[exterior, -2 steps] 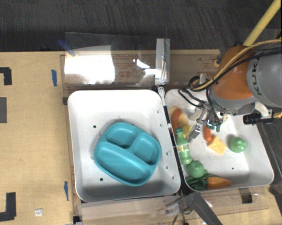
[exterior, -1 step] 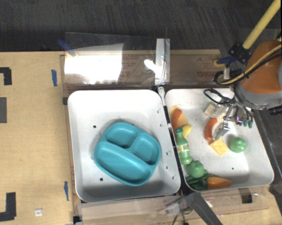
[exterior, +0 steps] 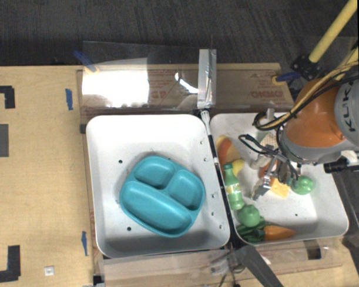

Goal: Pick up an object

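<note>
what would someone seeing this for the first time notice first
The eye goes first to the big teal divided tray lying alone in the left white bin. Next comes the grey arm with its orange band, reaching in from the right over the right bin. There a cluster of small toy foods lies along the left wall and near edge: green pieces, an orange carrot and a yellow block.

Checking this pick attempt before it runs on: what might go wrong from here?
1. The gripper hangs beside the yellow piece and green ball; it may close on neither, or nudge one away.
2. The green bottle, green toy and carrot crowd the right bin's walls, leaving little finger room.
</note>
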Robot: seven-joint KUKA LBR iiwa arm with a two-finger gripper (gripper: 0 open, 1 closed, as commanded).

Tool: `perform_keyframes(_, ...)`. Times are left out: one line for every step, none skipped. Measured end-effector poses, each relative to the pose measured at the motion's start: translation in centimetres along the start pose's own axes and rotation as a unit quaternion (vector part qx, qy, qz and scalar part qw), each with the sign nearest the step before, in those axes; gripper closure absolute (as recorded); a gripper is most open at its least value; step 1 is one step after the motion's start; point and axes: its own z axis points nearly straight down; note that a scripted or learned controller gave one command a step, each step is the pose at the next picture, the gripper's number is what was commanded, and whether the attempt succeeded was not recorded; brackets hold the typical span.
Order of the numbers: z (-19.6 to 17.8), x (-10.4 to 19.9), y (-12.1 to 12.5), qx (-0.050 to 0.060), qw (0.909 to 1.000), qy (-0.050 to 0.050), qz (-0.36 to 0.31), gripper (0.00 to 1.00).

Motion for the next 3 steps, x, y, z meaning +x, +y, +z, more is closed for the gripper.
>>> perform_keyframes(-1.4,-0.4,0.1,-0.001,1.0,-0.007,0.0,1.0)
perform_keyframes(-15.7,-2.9,-4.3,0.001,0.994,-0.002,-0.109,1.0)
perform_keyframes(-0.4,1.2,-3.4,0.0,0.9778,0.002,-0.209,1.0)
